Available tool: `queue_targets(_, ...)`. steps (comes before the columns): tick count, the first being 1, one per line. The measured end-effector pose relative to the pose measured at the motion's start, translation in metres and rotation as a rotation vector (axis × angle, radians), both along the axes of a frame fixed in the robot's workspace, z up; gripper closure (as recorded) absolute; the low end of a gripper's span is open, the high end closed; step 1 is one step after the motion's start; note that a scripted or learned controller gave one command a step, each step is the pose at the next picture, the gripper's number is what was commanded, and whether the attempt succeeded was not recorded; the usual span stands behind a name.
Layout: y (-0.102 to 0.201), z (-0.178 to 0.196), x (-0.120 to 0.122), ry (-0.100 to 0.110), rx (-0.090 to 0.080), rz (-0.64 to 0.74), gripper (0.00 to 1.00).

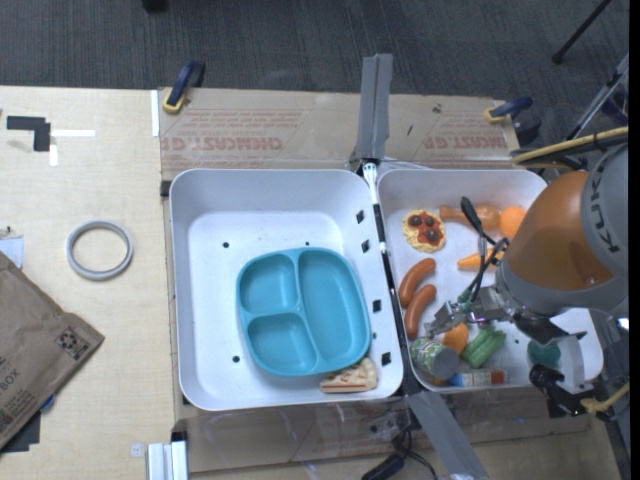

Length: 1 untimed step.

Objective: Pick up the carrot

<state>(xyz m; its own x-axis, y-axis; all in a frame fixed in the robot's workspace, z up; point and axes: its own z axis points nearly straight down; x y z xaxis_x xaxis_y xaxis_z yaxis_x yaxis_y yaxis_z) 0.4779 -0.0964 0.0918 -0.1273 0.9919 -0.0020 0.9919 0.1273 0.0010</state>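
The pincer [455, 320] hangs low in the right bin [520, 180], right over an orange carrot [456, 337] and beside a green veggie [484, 347]. I cannot tell how it is set. Two red sausages [417, 295] lie just left. The left bin [200, 268] holds a blue plate [302, 311]. The surface [80, 168] is pale wood with a tape ring [100, 249]. The grey and orange arm [560, 238] bends in from the right. Red letters on the cardboard [250, 128] are upside down.
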Motion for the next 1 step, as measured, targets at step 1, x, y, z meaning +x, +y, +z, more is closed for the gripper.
queue_targets(1,-0.0007,0.0084,0.0003,0.0,0.0,-0.002,1.0)
